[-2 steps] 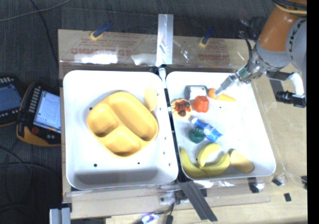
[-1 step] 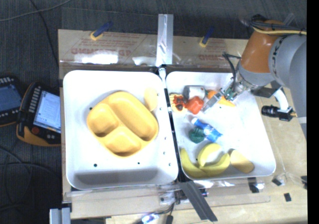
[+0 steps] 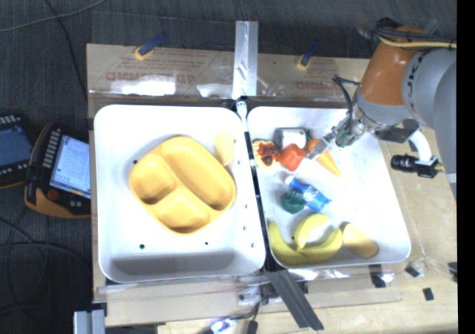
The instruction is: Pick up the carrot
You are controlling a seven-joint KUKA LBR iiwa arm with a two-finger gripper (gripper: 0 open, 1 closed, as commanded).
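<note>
Two shallow white bins sitting side by side on the bench, left bin [image 3: 111, 177] and right bin [image 3: 386, 199]. Lying in the upper part of the right bin, the carrot [image 3: 329, 162], orange, thick end toward the gripper [image 3: 343, 134], point aimed down and to the right. Reaching in from the right, the grey arm with its orange band [image 3: 386, 76], gripper hanging just above the carrot's thick end, possibly touching it; no telling at this angle whether anything is being gripped. Resting left of the carrot, a red and orange toy [image 3: 286, 154] beside a small white block [image 3: 291, 135]. Lying below those, a blue and green bottle [image 3: 303, 196]. Curling along the bin's near wall, a banana [image 3: 304, 249]. Filling much of the left bin, a yellow divided tray [image 3: 182, 184].
</note>
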